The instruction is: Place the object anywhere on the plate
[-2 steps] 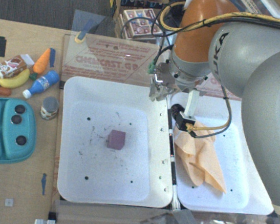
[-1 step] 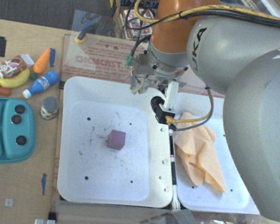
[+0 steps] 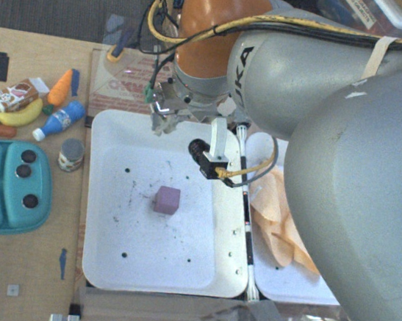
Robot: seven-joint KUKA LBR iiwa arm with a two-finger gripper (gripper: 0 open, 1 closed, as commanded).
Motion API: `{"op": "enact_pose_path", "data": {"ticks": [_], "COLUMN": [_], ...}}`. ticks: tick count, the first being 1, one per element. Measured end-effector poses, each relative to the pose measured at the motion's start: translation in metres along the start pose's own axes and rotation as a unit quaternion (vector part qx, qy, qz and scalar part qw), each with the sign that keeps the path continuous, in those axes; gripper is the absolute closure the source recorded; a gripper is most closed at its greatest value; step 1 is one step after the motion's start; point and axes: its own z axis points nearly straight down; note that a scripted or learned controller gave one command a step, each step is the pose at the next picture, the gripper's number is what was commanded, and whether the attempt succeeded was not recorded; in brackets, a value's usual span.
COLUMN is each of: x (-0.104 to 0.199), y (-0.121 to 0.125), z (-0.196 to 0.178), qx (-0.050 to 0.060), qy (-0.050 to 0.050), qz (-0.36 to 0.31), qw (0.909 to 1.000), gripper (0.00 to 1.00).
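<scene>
— So where's the object (image 3: 166, 200) it's meant to move?

— That small purple block, lying loose near the middle of the frame, on the floor of the left-hand white bin (image 3: 99, 253). Nothing is touching it.

— And the gripper (image 3: 163, 122)?

— Up at the top edge of that same bin, in the upper middle of the frame — well apart from the block. Whether its fingers are spread or pressed together, I honestly cannot tell; they're a small dark tangle under the wrist. There's nothing between them that I can make out.

— So the pick hasn't happened.

— I'd say not. It looks like the reaching step — the block has yet to be grasped.

— And the plate?

— I think it's the orange-tan thing (image 3: 276, 218) in the right-hand bin (image 3: 294, 288), centre right of the frame, mostly under the arm (image 3: 352, 140). I'd guess the next move calls for coming down the frame over the block, lowering around it and closing squarely, since it's small and could skid.
</scene>
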Motion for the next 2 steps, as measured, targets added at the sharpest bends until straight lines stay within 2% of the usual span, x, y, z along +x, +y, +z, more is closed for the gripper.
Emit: {"op": "enact_pose_path", "data": {"ticks": [1,2], "x": [0.011,0.015], "y": [0.004,0.005], "z": [-0.001,0.026], "qx": [0.0,0.002], "qy": [0.0,0.0], "qz": [0.0,0.004], "qw": [1.0,1.0], "gripper": [1.0,1.0]}}
